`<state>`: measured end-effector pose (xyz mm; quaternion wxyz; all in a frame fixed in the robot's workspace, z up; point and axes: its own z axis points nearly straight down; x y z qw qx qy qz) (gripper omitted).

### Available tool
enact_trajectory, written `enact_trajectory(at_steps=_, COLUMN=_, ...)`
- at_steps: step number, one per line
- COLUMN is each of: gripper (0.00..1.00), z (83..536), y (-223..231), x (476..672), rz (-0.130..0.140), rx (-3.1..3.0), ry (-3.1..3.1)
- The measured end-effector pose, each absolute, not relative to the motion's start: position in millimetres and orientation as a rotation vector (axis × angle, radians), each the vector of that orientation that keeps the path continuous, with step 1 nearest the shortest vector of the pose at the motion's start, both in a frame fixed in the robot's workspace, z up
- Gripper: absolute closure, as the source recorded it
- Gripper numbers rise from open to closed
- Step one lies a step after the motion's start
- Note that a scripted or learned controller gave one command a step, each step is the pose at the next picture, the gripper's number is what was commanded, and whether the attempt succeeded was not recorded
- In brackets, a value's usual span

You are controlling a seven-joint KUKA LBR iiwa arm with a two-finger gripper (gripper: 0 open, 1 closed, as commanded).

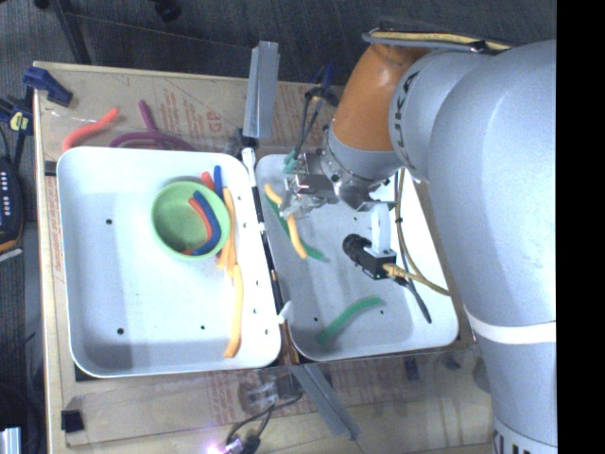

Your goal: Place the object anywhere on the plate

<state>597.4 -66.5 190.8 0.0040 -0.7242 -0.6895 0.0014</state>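
In the right bin, seen from the fixed overhead camera, the arm has its gripper low over the upper-left corner, near the wall that the two bins share. Whether the gripper is open or closed cannot be told from this angle — metal parts and cabling crowd that spot. A yellow strip runs down and to the right from just beneath the gripper, and a thin green strip crosses beside it; whether either is actually gripped cannot be confirmed. A thicker green strip lies loose and curved on the bin floor lower down, well apart from the gripper.

In the left bin sits the green plate, round and shallow. It already carries a blue strip and a red strip along its right inner side. An orange strip trails from the plate's right rim down toward the bin's lower edge, lying mostly on the bin floor.

Assessment: the step in hand appears to be the pick — the gripper is at the yellow strip, the likely object, and nothing has yet been carried across. The next move calls for a secure closure on that strip, a lift high enough to clear the two bin walls between, then travel leftward and a release over the plate's centre. The strip looks limp, so a grip near one end may leave the rest dangling and dragging on the divider.
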Motion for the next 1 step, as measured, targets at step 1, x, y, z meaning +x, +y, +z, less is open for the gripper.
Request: enact_trajectory(at_steps=1, gripper=0.00, z=191.0, y=-66.6, x=597.5, rz=0.004, rx=-2.270, ry=-2.161)
